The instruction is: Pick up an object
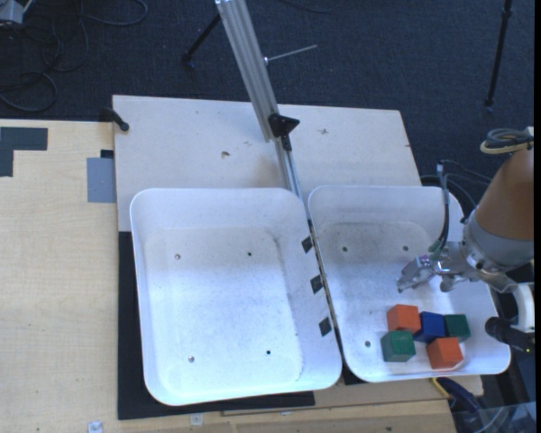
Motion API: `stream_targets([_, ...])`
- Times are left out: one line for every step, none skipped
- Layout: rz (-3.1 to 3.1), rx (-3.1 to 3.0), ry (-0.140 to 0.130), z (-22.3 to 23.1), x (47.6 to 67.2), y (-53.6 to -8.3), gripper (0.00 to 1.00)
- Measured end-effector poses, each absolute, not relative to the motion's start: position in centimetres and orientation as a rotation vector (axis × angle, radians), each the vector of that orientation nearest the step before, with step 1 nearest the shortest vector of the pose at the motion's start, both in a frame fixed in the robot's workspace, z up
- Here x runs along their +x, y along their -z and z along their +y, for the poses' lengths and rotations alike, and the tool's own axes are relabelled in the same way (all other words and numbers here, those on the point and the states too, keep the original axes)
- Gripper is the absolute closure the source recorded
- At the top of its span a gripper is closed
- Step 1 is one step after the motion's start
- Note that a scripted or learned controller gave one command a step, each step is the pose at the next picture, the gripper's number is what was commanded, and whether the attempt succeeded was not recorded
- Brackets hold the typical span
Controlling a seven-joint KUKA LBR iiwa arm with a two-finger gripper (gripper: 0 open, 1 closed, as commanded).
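Several small blocks lie clustered in the near right corner of the right bin [370, 207]: an orange block [403, 317], a blue block [431, 325], a dark green block [398, 345], a second green block [457, 327] and an orange-red block [444, 353]. My gripper [417, 273] hangs over the right bin, just above and behind the cluster, with the orange block closest below it. Its fingers point left, and nothing shows between them. The arm's orange band [509, 197] rises at the right edge.
The left bin [216, 287] sits beside the right one, with a slanted metal rail [257, 88] running down between them from the back. Black clips [316, 282] mark the shared rim. Cables and a stand lie on the dark floor behind.
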State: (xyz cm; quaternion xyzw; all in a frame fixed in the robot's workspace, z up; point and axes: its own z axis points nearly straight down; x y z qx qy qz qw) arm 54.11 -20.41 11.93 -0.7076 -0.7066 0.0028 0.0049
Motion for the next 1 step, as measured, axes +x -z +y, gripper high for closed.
stream_targets([-2.221,-2.225,0.003,-19.12,49.27,-9.13,0.0])
